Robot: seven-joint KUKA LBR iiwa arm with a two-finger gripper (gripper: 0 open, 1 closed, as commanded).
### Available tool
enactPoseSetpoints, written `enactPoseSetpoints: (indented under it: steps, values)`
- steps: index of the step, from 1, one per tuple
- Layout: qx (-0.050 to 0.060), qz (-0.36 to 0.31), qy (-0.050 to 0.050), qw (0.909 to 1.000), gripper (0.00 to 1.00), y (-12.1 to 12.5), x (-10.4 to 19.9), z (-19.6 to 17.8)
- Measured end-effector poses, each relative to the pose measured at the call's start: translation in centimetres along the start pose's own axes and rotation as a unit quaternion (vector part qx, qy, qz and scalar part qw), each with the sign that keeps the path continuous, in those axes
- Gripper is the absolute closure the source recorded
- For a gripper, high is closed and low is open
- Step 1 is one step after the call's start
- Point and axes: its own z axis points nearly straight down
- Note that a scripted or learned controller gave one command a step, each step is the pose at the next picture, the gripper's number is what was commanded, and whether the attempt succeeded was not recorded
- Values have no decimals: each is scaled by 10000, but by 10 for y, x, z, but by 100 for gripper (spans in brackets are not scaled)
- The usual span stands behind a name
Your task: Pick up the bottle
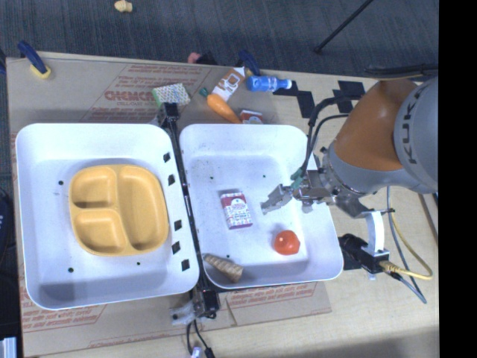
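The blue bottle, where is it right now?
The blue bottle lies on its side on the bench behind the right bin, outside both bins, beside a carrot and a small white carton.

1. The arm (387, 144) reaches in from 3 o'clock, its gripper (277, 198) over the right bin (195, 151).
2. In that bin, a small red-and-white carton (235, 209) lies near the centre, a red tomato-like piece (286, 242) at 5 o'clock and a brown cone-shaped piece (223, 268) at 7 o'clock on the rim.
3. The left bin (37, 148) holds a yellow divided tray (119, 208).
4. A blue bottle (266, 84) lies on the bench beyond the right bin, at 12 o'clock.
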Motion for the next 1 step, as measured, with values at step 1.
enactPoseSetpoints:
  steps: [1]
  values:
    - [6, -21, 3, 10000, 100, 0, 0, -10]
